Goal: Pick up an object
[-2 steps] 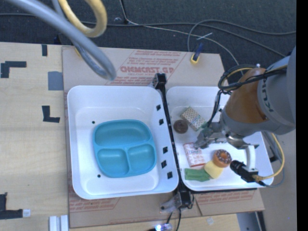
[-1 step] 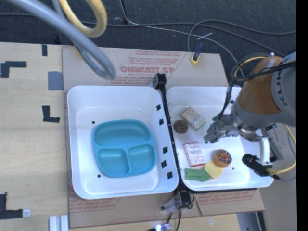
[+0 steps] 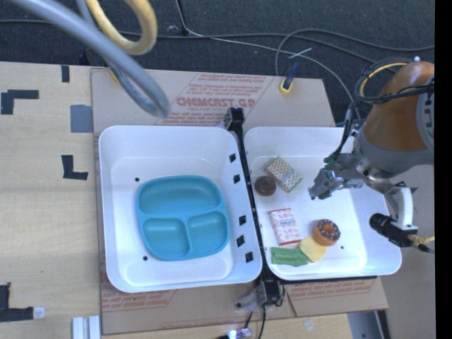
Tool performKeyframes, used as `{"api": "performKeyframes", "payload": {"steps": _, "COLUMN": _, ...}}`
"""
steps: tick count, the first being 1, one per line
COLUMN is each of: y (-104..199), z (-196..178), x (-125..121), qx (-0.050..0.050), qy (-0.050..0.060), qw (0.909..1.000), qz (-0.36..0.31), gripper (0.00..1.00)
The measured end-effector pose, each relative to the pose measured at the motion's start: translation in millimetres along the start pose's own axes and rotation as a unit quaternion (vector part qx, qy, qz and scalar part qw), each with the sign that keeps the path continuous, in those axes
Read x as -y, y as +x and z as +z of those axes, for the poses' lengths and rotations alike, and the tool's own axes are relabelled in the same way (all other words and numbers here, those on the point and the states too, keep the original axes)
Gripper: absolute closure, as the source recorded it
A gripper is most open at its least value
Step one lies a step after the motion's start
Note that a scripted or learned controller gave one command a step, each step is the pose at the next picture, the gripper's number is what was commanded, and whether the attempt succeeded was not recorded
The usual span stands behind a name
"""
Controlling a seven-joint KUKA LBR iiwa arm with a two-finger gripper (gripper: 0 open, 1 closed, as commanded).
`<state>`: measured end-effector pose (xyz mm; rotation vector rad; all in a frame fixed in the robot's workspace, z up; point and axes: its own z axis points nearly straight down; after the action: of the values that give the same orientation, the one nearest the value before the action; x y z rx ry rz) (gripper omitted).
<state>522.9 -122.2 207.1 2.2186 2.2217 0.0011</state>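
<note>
The right bin (image 3: 353, 260) holds several small items. A patterned box (image 3: 283, 174) lies beside a brown round piece (image 3: 265, 185) near the divider. Further forward sit a red-and-white packet (image 3: 284, 226), a doughnut (image 3: 326, 231), a yellow wedge (image 3: 313, 249) and a green piece (image 3: 288, 256). My gripper (image 3: 323, 186) hangs over the right part of this bin, to the right of the box and above the doughnut. Nothing shows between its fingers.
The left bin (image 3: 116, 154) contains a blue divided plate (image 3: 182, 215). A black clip strip (image 3: 241, 189) runs between the bins. Grey and yellow hoses (image 3: 120, 27) cross the upper left. Cables (image 3: 311, 55) lie behind the bins on the dark mat.
</note>
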Motion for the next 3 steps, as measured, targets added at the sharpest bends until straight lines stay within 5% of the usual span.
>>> {"api": "performKeyframes", "payload": {"steps": 3, "y": 157, "z": -21, "x": -6, "qx": -0.001, "qy": 0.002, "qw": 1.0, "qz": -0.003, "gripper": 1.0}}
